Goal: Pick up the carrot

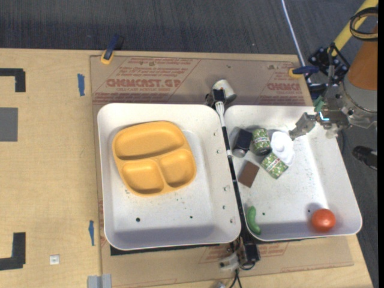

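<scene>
Nearest to the camera, in the near right corner of the right bin [345, 179], a small orange-red thing [323, 219] is seen, close to the rim. It is the only thing of such colour in the bins, so it is taken to be the carrot, although its shape looks rather round from this angle. For this reason its long axis cannot be told. A green vegetable [254, 219] is found at the near left corner of the same bin, well apart from it.

Further in, a brown block [248, 173] is seen. Behind it a cluster is formed by two green-and-white cans [267, 153], a white object [281, 146] and a black object [242, 140]. In the left bin [108, 179] a yellow divided plate [155, 156] is placed.

Still further, the gripper [302, 128] is held over the far part of the right bin, just beside the white object and on its right. Whether it is open or closed cannot be told here, and nothing is seen to be gripped by it.

The coming move is judged to depend on one relation. The carrot lies toward the camera from the gripper and slightly to the right in this view, near the opposite end of the bin. The cluster is not between them, so a free path along the right side of the bin is expected.
</scene>
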`<state>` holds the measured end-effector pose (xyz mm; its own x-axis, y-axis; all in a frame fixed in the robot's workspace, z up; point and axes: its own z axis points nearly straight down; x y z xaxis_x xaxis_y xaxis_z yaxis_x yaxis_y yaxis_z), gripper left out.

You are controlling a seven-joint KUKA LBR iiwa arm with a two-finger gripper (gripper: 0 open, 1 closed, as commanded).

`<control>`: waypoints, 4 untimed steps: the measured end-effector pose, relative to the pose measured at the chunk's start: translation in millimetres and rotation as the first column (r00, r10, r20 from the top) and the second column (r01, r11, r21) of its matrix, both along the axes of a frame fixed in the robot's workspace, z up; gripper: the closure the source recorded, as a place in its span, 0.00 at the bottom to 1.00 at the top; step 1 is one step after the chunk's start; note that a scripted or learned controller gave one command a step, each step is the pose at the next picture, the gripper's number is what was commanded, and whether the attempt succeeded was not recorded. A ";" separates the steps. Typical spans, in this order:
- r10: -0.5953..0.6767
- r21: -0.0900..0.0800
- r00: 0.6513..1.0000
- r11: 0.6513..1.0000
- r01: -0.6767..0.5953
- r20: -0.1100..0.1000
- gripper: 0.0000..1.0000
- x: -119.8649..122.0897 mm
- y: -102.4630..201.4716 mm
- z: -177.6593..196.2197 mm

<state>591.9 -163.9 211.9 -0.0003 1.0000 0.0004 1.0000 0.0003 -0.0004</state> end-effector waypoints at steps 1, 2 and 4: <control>-0.116 0.001 0.993 0.993 0.116 -0.003 0.00 -25.3 67.1 -72.5; -0.291 0.001 0.957 0.957 0.291 -0.004 0.00 -94.3 134.9 -27.6; -0.346 -0.011 0.938 0.938 0.346 0.013 0.00 -102.3 248.9 -78.1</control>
<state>489.5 85.1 133.8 0.3454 0.9384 -0.0103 0.9384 -0.3452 0.0122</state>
